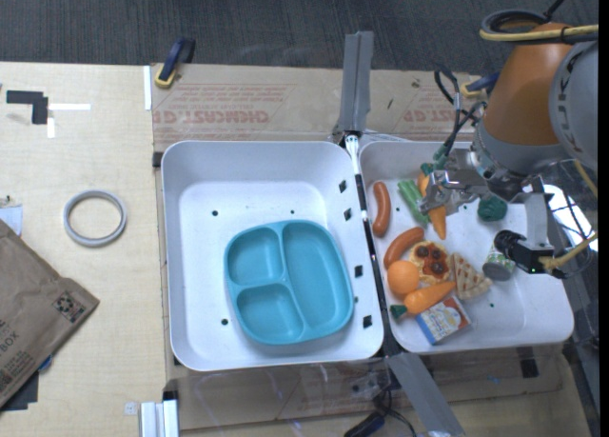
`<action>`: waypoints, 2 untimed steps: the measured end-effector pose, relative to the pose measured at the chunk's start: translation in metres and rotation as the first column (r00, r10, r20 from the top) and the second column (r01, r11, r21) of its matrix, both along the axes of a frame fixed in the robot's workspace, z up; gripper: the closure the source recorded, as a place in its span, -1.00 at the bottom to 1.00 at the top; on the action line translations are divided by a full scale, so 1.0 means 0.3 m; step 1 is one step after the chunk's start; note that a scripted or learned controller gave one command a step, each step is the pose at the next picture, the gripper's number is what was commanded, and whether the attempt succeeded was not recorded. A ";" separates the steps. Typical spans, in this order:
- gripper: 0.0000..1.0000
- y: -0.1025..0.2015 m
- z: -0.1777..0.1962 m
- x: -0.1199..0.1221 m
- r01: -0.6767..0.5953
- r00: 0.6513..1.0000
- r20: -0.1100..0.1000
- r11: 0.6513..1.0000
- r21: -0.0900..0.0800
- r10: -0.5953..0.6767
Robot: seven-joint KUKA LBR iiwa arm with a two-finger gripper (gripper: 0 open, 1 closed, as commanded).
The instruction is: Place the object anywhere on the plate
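Nearest the camera, in the right bin (547, 326): a small blue-and-red carton (443, 320) lying flat, an orange carrot (425, 298) touching it, an orange fruit (403, 278), a waffle wedge (469, 276), a pizza slice with dark toppings (429, 256). Beside these, in the left bin (181, 264): a teal plate (285, 280) with three compartments (one long, two small), bare and lying a little askew. Farther back on the right: two sausages, one reddish (403, 242) and slanted, one orange-brown (382, 207) and upright in the picture, then a green bean pod (410, 197) and a small teal lump (492, 208). Above these, the gripper (439, 199), reaching in at the bin's far part, over the green and orange food pieces; hard to tell how far apart its fingers stand, or whether anything sits between them. Past the bins, a ring of tape (95, 217) on the bench (76, 149).
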State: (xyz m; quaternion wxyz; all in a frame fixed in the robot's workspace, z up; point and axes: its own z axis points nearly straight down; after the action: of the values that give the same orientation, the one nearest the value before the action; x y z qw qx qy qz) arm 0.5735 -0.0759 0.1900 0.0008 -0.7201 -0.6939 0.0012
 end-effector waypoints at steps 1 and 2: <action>1.00 0.334 -0.001 0.036 -0.236 0.972 0.000 0.972 0.000 0.236; 1.00 0.468 -0.003 -0.197 -0.265 0.964 -0.003 0.964 0.000 0.265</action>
State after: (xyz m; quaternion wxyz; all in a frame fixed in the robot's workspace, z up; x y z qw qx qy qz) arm 0.5144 0.0645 0.1892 0.0017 -0.6207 -0.7840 0.0024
